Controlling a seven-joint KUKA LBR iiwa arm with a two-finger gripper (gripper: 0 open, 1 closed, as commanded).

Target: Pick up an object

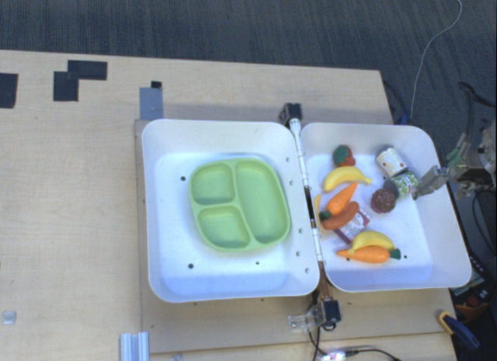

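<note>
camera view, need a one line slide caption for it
Green divided plate in the left bin; toy bananas, carrots and a can in the right bin, gripper at its right rim.

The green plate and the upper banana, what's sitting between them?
In the camera view, the two bins' adjoining white rims lie between the green plate and the upper banana; no toy sits on that stretch.

Green divided plate [238, 204] in left bin [163, 196]; wooden bench [70, 212].
</note>
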